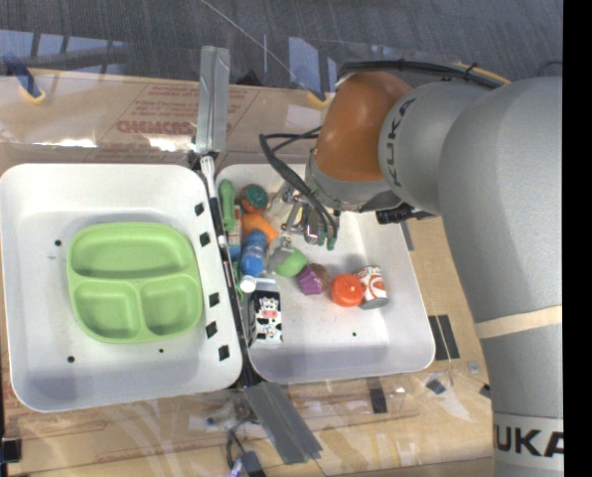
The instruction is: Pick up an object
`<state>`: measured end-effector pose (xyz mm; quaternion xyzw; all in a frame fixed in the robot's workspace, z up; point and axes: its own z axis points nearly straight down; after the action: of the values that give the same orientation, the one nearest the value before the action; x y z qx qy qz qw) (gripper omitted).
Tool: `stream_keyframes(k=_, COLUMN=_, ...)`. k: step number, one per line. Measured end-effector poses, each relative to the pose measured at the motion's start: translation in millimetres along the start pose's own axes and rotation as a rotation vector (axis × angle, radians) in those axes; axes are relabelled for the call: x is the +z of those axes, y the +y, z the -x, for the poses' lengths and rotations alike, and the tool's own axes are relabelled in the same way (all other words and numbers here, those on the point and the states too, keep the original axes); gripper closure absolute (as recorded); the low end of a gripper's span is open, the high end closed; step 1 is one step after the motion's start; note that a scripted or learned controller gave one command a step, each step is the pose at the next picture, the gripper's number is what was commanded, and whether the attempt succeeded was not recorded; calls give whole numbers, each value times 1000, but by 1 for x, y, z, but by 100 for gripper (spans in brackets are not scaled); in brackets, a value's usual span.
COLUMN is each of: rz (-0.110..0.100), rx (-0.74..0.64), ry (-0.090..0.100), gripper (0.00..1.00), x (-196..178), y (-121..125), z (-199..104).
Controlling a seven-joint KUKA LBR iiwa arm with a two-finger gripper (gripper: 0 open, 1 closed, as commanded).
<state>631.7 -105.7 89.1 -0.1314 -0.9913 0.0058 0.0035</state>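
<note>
Camera view from above, slanted down: grey arm with its orange band reaching over the right bin (415,326), claw (311,225) low among the clutter by that bin's far-left corner. Cannot tell whether the claw is released or clenched, wiring and metal too tangled to read. Candidates for the pick all heaped along the right bin's left wall, probably where they slid together: teal piece (255,198), orange piece (257,231), blue bottle (252,258), green lump (291,263) just beside the claw, cow-print carton (266,317) toward the near-left corner. Purple block (311,282), orange ball (347,290) and small can (372,287) loose nearer the bin's middle, ball and can touching. Nothing seen between the claw's tips, so no pick claimed yet. Left bin (23,266) carrying a green divided tray (132,281). Table of pale wood with taped plastic sheeting at the far edge; dark carpet beyond.
</note>
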Motion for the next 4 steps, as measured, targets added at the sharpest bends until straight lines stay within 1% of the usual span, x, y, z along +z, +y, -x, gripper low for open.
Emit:
stream_keyframes(k=1, rz=4, rx=29, ry=-5, gripper=0, x=0, y=1, z=-22)
stream_keyframes(k=2, rz=5, rx=-43, ry=-2, gripper=0, x=0, y=2, z=-29)
stream_keyframes(k=3, rz=2, rx=-45, ry=3, gripper=100, x=-6, y=1, z=-29)
stream_keyframes(k=4, rz=2, rx=-47, ry=4, gripper=0, x=-6, y=1, z=-29)
